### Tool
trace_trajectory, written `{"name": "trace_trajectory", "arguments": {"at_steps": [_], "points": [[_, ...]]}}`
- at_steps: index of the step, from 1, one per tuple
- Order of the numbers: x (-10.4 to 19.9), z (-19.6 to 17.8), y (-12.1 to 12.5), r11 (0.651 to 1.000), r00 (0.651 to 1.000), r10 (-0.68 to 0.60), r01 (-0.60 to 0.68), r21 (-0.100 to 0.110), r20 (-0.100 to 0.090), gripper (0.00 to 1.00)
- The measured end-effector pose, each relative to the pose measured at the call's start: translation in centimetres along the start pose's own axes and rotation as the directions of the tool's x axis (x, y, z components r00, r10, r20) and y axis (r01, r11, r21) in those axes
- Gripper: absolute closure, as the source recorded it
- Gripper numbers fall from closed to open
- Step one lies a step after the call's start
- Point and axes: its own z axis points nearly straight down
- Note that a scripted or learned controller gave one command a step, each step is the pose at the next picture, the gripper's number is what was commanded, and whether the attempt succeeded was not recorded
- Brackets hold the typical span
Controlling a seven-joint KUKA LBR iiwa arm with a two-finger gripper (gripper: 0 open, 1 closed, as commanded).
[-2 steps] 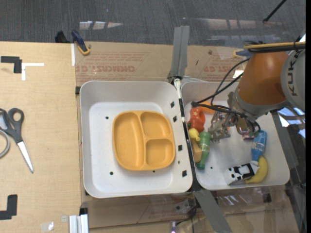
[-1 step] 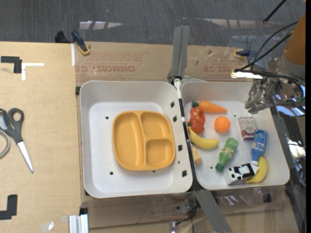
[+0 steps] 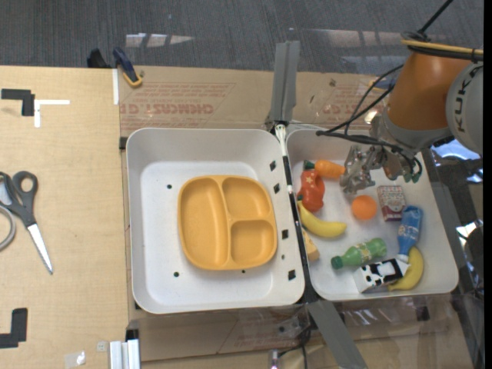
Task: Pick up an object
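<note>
We find the gripper (image 3: 360, 177) hanging over the right bin (image 3: 444, 281), toward its far side, but we cannot tell how its jaws stand, and we see nothing between them. Just at its five o'clock lies an orange (image 3: 364, 207). At nine o'clock sit a small carrot (image 3: 330, 169) and, below that, a red pepper (image 3: 311, 190). A banana (image 3: 321, 225) curves at seven o'clock. At four o'clock we see a small carton (image 3: 391, 202), then a blue bottle (image 3: 410, 231). Farther toward six o'clock lie a green bottle (image 3: 359, 254), a black and white toy (image 3: 380, 274) and a second banana (image 3: 413, 270). Far off at nine o'clock, the left bin (image 3: 146, 229) holds a yellow divided plate (image 3: 227, 222). Scissors (image 3: 29, 214) lie on the bench (image 3: 61, 283) beyond it.
</note>
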Motion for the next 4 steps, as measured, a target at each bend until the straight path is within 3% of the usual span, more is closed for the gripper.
{"name": "trace_trajectory", "arguments": {"at_steps": [1,2,3,4], "points": [[0.0,0.0,0.0,1.0,1.0,0.0,0.0,0.0,0.0,0.0],[4.4,0.0,-3.3,0.994,0.994,-0.109,0.109,0.0,-0.002,0.0],[11.7,0.0,-6.0,0.999,0.999,-0.052,0.052,0.0,-0.003,0.0],[5.3,0.1,-1.5,0.997,0.997,0.084,-0.084,0.0,-0.001,0.0]]}}
